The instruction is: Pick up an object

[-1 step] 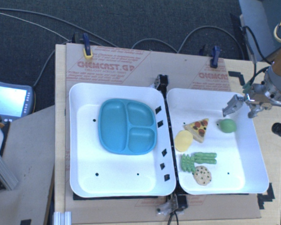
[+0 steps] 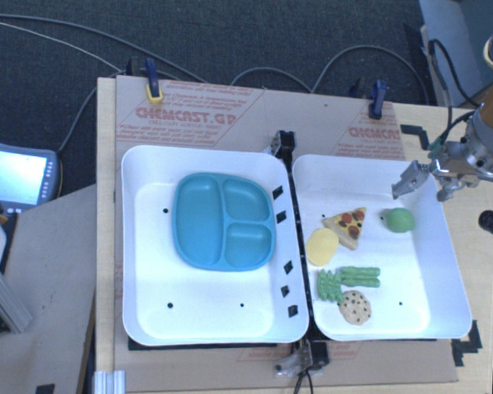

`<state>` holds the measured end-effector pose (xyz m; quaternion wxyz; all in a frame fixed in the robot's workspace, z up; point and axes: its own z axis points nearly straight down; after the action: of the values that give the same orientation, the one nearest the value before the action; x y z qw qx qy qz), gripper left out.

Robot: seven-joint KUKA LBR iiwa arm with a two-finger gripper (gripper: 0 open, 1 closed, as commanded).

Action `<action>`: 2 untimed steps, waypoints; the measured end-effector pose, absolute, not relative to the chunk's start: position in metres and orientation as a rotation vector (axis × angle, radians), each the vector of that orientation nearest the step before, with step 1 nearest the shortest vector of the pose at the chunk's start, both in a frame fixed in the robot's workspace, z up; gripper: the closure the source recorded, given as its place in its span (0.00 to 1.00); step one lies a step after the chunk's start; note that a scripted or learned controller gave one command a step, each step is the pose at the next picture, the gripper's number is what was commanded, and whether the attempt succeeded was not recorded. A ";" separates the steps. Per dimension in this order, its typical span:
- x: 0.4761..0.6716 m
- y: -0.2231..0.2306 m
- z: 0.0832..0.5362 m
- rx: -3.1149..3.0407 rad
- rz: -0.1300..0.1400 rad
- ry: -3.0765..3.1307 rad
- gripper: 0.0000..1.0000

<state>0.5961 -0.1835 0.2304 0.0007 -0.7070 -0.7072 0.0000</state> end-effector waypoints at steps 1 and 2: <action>0.594 -0.175 0.172 -2.217 0.003 -2.218 0.00; 0.594 -0.171 0.130 -2.217 0.003 -2.218 0.00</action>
<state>0.5944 -0.1711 0.1300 0.0029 -0.7069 -0.7073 0.0011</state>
